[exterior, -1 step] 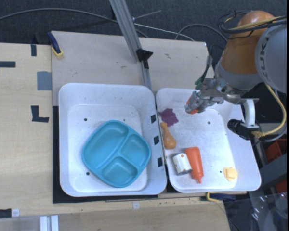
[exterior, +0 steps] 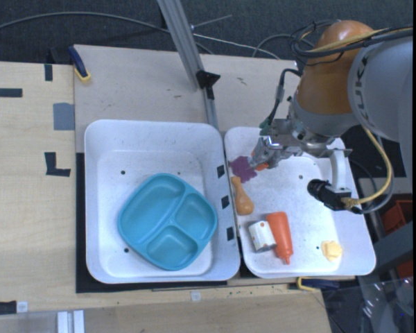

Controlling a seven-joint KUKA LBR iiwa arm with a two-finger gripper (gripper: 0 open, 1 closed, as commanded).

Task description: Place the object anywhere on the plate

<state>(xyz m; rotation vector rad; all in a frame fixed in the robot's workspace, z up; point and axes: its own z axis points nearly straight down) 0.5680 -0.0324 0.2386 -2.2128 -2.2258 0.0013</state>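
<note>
Gripper point(exterior: 263, 157) low over right bin point(exterior: 353, 255), near its upper-left corner, arm reaching in from bench's right side. Finger state: can't tell, wrist body blocks the tips, so no claim on a hold. Purple object point(exterior: 240, 167) lies just beside gripper, toward divider between bins; looks like the likely target, touching or nearly touching the tool, can't tell which. Small orange bit at gripper tip, unclear what. Other items in right bin: tan pear-shaped piece point(exterior: 243, 198) along left wall, orange carrot-like piece point(exterior: 282, 234) w/ white block point(exterior: 261, 235) touching it near bottom edge, yellow piece point(exterior: 331, 250) at lower-right corner. Blue plate point(exterior: 168, 220), three compartments, sits in left bin point(exterior: 97, 186), lower-middle, tilted relative to bin walls, nothing on it. Judgement: step in hand = grasp, task barely begun. To do well: centre fingers over purple object, not its edge; it sits close to bin's wall, so approach straight down w/ fingers aligned along wall to avoid jamming. Lift clear above both rims before crossing divider. Release low over plate's large compartment so piece doesn't bounce out. Risk: object nudged against wall, closing on nothing.
</note>
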